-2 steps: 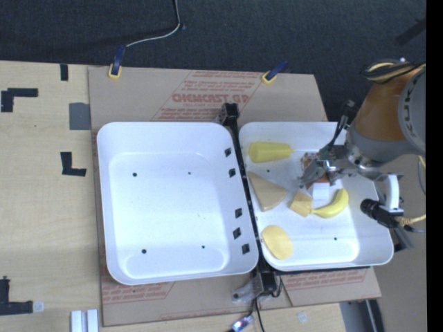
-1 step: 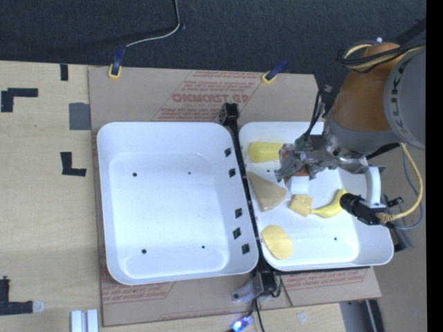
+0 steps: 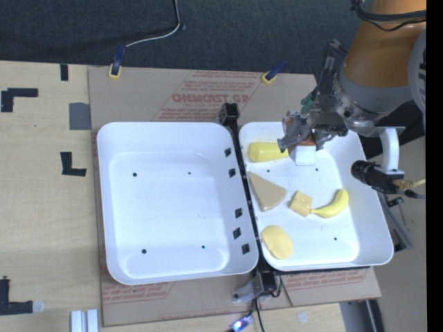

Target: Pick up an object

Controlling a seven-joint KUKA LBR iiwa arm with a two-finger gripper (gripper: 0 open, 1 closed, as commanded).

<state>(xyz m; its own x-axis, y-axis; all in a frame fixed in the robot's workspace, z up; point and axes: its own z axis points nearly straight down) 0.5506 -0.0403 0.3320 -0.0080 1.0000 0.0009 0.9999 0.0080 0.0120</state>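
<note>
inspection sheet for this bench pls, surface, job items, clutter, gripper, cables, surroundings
surface: cardboard sheet on a wooden bench, bearing the left bin and the right bin side by side
job's things: all in the right bin: yellow cylinder at the back left, small white block beside it, tan wedge, yellow cube, banana, yellow oval piece at the front
clutter: nothing seen
grippers: gripper low over the back of the right bin, between the cylinder and the white block; grasp cannot be told
cables: white cable across the dark backdrop to a clip at the cardboard's back edge
surroundings: black tape marks on the bench to the left
</note>
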